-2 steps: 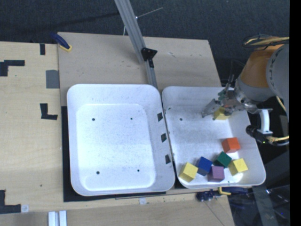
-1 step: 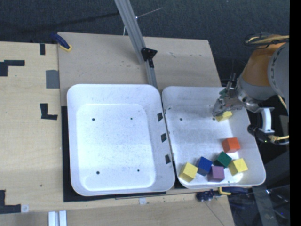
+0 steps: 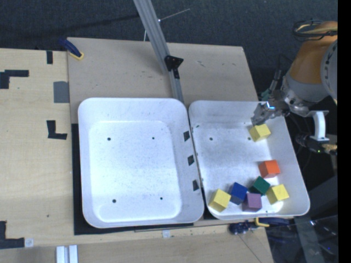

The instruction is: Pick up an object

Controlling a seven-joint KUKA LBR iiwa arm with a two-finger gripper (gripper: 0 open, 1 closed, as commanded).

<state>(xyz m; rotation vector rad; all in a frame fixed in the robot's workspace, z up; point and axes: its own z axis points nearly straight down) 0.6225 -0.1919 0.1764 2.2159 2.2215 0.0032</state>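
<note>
Bench surface (image 3: 137, 70) is pale wood, carrying two shallow white bins side by side. Left bin (image 3: 88, 147) is the larger-looking of the two from this slant. Right bin (image 3: 219, 147) holds all the blocks.

Arm (image 3: 312, 64) comes in from the right, orange band above the wrist, grey housing below it. Gripper (image 3: 263, 114) sits low over the upper right part of the right bin, close to that bin's far right rim. Fingers are small and dark against the arm at this angle; cannot tell whether they are spread or pressed together.

Yellow block (image 3: 260, 131) lies just below the gripper tip, tilted on the bin floor, near or touching the tip; contact cannot be judged, and nothing is visibly between the fingers.

Orange block (image 3: 269, 168) sits alone lower down, toward the right wall, well apart from the yellow one above.

Cluster along the near edge of the right bin: second yellow block (image 3: 220, 199) at the left end, blue block (image 3: 238, 192) just beside it, purple block (image 3: 253, 201) next, green block (image 3: 261, 185) just above the purple, and a third yellow block (image 3: 279, 193) at the right end by the rim.

Grey metal pole (image 3: 153, 26) runs diagonally from the top of the view down to the gap between the bins.
</note>
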